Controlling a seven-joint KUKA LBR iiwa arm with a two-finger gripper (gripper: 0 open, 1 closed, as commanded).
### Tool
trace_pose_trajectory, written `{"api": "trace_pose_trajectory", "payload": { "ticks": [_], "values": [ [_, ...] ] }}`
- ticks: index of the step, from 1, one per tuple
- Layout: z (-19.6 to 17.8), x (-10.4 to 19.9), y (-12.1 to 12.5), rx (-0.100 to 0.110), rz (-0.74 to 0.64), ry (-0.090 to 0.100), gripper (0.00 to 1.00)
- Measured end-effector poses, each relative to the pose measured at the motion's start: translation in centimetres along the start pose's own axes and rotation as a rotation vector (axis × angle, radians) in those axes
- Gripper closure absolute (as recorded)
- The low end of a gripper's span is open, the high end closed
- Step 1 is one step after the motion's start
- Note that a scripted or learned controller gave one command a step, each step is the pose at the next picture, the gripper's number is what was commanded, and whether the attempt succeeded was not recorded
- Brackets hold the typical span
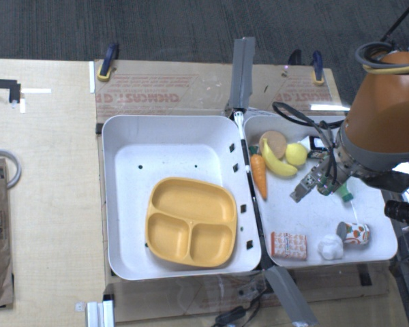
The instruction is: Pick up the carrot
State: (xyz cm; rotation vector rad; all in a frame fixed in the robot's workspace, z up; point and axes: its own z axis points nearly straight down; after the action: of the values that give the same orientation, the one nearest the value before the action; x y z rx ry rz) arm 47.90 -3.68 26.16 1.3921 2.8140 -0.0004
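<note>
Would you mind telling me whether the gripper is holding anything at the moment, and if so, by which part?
Nothing is held. The gripper hangs over bare floor of the right bin, apart from the carrot, which lies against the bin's left wall.

Arm (385, 107) enters from right edge of view, orange band filling upper right, grey wrist section just below it. Black cables loop off wrist toward upper left. Wrist angled down and to left. Gripper (301, 191) hangs at lower-left end of arm, pointing down-left at slant, over right-hand bin. Grey metallic finger assembly visible, tip lowest and leftmost part of arm. Finger separation not resolvable from this angle. Nothing seen between fingers. Tip appears above floor, contact not determinable.
</note>
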Motion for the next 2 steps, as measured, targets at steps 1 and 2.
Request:
{"api": "trace_pose_trajectory", "payload": {
  "ticks": [1,2],
  "values": [
    [7.1,4.4,7.9,0.002,-0.195,0.002,1.0],
    [7.0,1.4,5.9,0.001,-0.111,0.002,1.0]
  ]
}}
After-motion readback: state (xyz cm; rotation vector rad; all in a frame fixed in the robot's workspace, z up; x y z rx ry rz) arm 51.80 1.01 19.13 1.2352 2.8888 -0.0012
